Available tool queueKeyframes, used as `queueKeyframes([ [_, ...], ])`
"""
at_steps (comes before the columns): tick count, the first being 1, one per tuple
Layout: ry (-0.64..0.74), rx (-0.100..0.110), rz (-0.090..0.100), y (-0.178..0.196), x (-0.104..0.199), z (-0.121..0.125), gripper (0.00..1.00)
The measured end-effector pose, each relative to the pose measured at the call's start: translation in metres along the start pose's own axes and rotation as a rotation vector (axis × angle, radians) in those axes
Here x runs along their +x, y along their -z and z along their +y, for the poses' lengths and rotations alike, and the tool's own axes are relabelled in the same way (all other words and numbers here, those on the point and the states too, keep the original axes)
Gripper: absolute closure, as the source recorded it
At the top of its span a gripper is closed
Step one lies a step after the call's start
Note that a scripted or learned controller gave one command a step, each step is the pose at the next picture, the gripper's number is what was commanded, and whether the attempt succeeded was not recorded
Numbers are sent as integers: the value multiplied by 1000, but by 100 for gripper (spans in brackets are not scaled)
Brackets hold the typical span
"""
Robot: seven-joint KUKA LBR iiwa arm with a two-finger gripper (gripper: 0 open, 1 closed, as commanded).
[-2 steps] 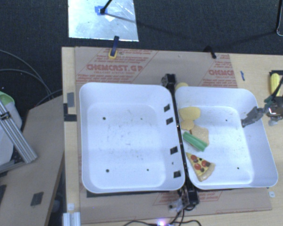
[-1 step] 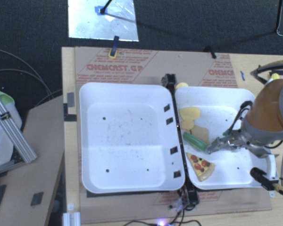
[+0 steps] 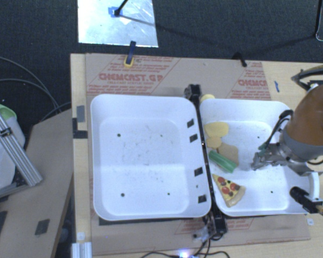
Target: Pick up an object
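White bins sit side by side on the bench: the left bin (image 3: 145, 155) bare-floored, the right bin (image 3: 258, 198) holding a yellow piece (image 3: 216, 129), a tan block (image 3: 230, 152), a green piece (image 3: 222, 162) and a pizza slice (image 3: 229, 189), all grouped along its left side. The claw (image 3: 260, 159) hangs low over the right bin's middle, to the right of the green piece and tan block and apart from them, the pizza slice lying below and left of it. Whether the claw is released or clenched cannot be told, and nothing shows in its grip.
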State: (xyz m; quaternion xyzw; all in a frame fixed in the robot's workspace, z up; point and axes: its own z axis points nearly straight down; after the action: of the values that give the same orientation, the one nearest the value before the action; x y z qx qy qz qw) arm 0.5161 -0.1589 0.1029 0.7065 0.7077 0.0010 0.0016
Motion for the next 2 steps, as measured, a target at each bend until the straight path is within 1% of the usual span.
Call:
queueKeyframes([
  [1, 8, 5, 5, -19, 74, -3, 100],
  [2, 11, -14, 4, 164, 138, -20, 100],
])
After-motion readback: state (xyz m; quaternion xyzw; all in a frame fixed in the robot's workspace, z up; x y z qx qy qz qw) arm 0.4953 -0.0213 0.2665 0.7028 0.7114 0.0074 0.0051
